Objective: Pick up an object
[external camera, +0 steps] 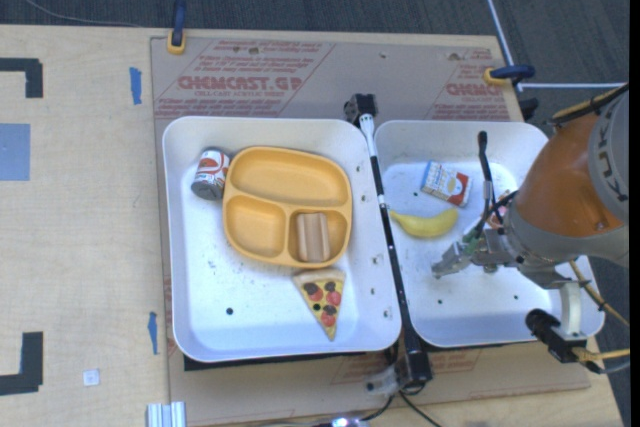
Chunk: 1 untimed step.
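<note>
Your gripper (447, 262), at centre-right of the frame in the right bin (500, 320), holds nothing; its finger spacing cannot be told. The banana (424, 223) lies just up-left, long axis near horizontal.

two white bins (185, 245) (500, 320). one yellow divided tray (270, 185), one can (209, 173), one pizza slice (324, 300), one hot dog (313, 237). one banana (425, 223), one small red-white carton (444, 183).

Both white bins (190, 245) look like smooth glossy plastic; the yellow divided tray (285, 180) appears matt plastic.
</note>
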### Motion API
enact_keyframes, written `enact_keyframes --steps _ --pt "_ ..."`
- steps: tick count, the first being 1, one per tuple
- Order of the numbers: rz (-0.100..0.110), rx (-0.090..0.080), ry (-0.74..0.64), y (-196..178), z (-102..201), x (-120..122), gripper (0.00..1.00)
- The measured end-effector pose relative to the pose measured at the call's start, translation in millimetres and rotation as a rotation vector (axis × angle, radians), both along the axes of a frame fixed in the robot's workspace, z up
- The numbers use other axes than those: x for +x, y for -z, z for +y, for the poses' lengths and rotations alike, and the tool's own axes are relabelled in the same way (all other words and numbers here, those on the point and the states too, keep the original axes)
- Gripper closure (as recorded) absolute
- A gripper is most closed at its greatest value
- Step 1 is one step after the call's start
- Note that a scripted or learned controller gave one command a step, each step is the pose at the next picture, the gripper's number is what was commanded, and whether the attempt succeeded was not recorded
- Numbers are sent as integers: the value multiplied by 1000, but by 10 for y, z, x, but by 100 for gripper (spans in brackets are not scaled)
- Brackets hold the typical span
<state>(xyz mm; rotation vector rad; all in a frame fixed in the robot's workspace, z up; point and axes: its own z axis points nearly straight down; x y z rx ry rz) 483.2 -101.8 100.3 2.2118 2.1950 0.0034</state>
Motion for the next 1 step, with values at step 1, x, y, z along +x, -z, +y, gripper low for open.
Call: enact_keyframes --steps 1 --pt "12 12 -4 111 74 -21 0"
